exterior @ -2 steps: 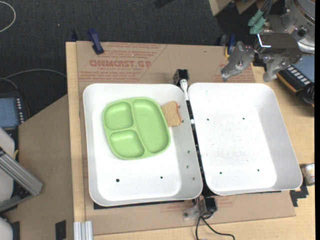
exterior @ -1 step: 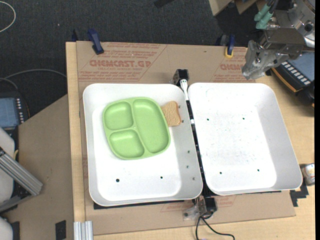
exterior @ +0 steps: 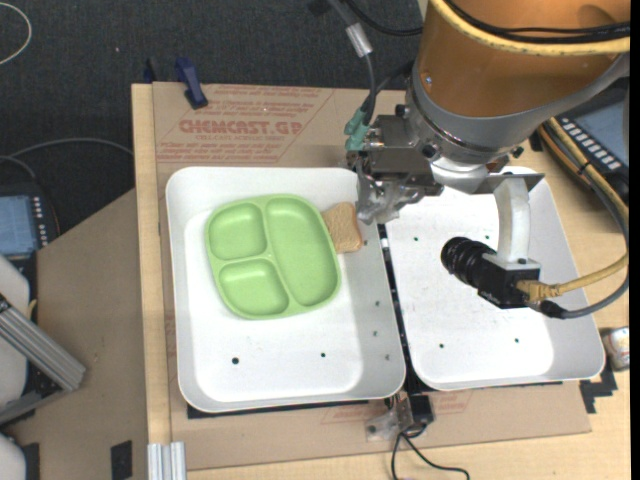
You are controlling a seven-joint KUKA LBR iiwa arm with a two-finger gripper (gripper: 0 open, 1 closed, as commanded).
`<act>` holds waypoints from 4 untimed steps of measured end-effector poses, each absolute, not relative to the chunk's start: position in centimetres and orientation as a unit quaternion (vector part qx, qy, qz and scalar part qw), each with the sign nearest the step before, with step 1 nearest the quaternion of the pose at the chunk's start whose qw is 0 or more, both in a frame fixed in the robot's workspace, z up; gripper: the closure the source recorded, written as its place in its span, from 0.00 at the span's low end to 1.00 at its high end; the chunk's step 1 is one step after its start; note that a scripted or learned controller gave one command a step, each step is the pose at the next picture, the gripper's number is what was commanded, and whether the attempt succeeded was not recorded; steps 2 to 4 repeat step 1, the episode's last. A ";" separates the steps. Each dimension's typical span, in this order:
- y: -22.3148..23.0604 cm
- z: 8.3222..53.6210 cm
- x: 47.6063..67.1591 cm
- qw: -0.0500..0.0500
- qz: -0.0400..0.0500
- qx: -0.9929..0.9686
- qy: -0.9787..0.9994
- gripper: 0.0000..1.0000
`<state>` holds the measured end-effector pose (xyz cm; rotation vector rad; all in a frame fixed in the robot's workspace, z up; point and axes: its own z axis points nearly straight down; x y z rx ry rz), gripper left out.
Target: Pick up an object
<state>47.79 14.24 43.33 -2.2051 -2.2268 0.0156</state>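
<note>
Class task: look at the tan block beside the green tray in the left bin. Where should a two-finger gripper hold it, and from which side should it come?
Probably from above, pinching the tan block across its near and far edges. It lies flat, with the green tray against its left side and the bin wall close on its right, so those two sides leave little finger room.

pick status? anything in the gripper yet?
Done: the arm is over the bins, the gripper low at the left bin's right rim, by the tan block. In hand: nothing visible. Left: grasp and lift; the block and green divided plate lie in the bin.
</note>
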 end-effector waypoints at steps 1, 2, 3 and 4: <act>13.7 45.1 48.0 -0.001 -0.001 -0.707 -0.707 1.00; 13.7 45.1 48.0 -0.001 -0.001 -0.707 -0.707 1.00; 13.7 45.1 48.0 -0.001 -0.001 -0.707 -0.707 1.00; 13.7 45.1 48.0 -0.001 -0.001 -0.707 -0.707 1.00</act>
